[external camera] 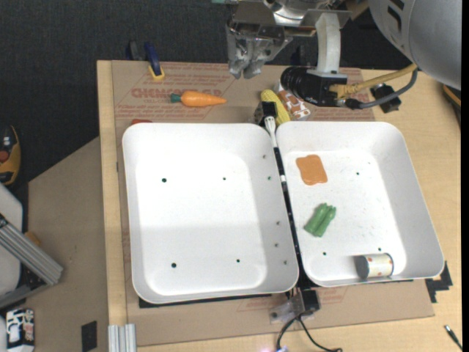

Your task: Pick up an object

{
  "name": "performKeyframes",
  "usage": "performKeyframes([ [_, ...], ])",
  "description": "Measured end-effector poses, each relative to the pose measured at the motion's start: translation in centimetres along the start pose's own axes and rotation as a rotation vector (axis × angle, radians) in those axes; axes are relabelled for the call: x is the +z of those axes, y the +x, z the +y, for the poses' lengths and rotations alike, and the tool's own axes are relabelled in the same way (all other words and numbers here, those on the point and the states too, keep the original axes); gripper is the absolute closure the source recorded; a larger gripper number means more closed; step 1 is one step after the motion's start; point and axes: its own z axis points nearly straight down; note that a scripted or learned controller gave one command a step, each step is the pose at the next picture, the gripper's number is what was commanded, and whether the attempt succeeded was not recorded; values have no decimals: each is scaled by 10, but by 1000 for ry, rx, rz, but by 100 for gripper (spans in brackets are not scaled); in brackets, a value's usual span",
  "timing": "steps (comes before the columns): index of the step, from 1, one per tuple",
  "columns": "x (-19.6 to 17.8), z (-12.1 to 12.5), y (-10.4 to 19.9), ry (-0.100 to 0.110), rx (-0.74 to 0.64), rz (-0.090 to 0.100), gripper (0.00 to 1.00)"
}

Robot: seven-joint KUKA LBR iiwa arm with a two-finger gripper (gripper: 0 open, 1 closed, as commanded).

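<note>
Gripper [248, 63] seen at the top of the view, held above the cardboard sheet [117, 116] behind the two bins, clear of both. Fingers pointed downward; nothing is seen between them, but whether they are spread or closed cannot be told from this angle.

Toy carrot [199, 100] lies on the cardboard just left of and below the gripper. Toy corn cob [272, 98] lies to its right, near the bins' shared back corner.

Left bin [198, 211] noted with bare white floor. Right bin [410, 189] holds three things: an orange flat piece [311, 169] toward the back, a green piece [320, 219] near the middle, a small cylindrical can [375, 265] lying at the front edge.
</note>
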Motion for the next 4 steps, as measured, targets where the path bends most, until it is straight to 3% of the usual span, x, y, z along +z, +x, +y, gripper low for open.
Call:
performKeyframes([
  [1, -71, -51, 43, 0, 1, 1, 100],
  [2, -66, -49, 40, 10, 7, -6, 0],
  [3, -77, -49, 41, 5, 6, -4, 100],
  [4, -76, -49, 41, 7, 7, -5, 0],
])
